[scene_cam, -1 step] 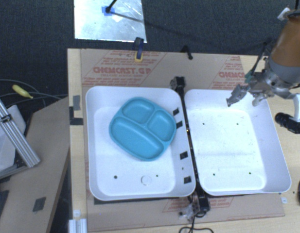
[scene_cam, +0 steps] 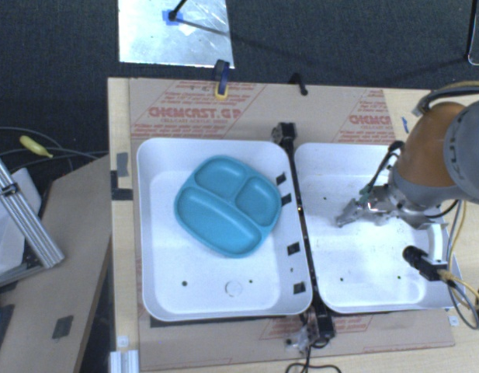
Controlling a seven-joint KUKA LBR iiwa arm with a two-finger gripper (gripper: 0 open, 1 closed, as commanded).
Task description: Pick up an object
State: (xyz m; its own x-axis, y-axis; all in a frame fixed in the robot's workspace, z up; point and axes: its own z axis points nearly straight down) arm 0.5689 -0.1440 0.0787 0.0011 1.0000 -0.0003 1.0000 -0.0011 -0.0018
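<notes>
A blue divided plate [scene_cam: 227, 204] lies flat in the left bin [scene_cam: 150, 231], slightly above its middle. My gripper [scene_cam: 349, 214] hangs low over the floor of the right bin [scene_cam: 363, 286], near that bin's left-centre, pointing left and down. It is well to the right of the plate, across the wall between the bins. The grey arm with its orange band [scene_cam: 429, 150] comes in from the right edge.
Black clips [scene_cam: 289, 200] line the shared wall between the bins. Both bins rest on a cardboard sheet [scene_cam: 192, 111] with a yellow-and-blue clamp [scene_cam: 221, 80] at its back edge. Cables [scene_cam: 456, 278] trail off the arm at the right. A shiny foil sheet [scene_cam: 177, 22] lies behind the bench.
</notes>
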